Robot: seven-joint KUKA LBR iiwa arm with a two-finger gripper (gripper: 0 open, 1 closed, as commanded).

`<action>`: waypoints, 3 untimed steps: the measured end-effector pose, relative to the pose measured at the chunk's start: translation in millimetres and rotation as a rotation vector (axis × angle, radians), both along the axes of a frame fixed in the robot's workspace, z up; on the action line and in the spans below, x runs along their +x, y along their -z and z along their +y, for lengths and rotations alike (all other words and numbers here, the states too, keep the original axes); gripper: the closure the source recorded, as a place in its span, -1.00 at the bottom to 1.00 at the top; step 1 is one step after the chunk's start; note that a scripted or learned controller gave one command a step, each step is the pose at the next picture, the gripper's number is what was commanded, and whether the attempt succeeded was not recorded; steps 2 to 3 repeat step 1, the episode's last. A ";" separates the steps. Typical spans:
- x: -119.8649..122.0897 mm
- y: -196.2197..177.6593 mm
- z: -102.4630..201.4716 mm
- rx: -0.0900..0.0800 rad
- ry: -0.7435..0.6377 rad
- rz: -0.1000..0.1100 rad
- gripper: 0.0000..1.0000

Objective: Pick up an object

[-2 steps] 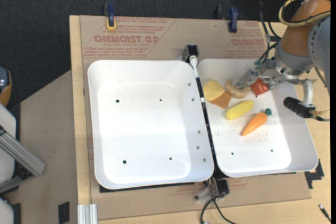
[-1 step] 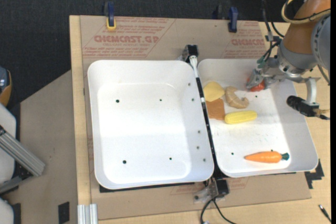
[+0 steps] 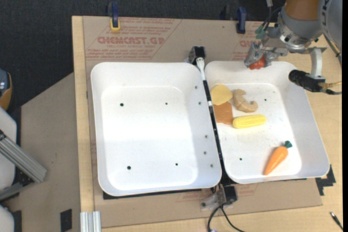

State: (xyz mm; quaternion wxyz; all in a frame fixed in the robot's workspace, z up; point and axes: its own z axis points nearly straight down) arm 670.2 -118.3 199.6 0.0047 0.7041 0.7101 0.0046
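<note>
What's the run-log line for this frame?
gripper: raised over right bin far edge | held: small red object between fingers | in bin: carrot, corn | left bin

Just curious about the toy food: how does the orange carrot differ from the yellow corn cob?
The orange carrot with a green top tapers and lies slanted near the right bin's front, alone. The yellow corn cob is blunt, lies nearly level, and touches other pieces. Both rest in the right white bin.
</note>
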 end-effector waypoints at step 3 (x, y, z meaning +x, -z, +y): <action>-93.3 -4.2 70.9 0.005 0.002 0.019 1.00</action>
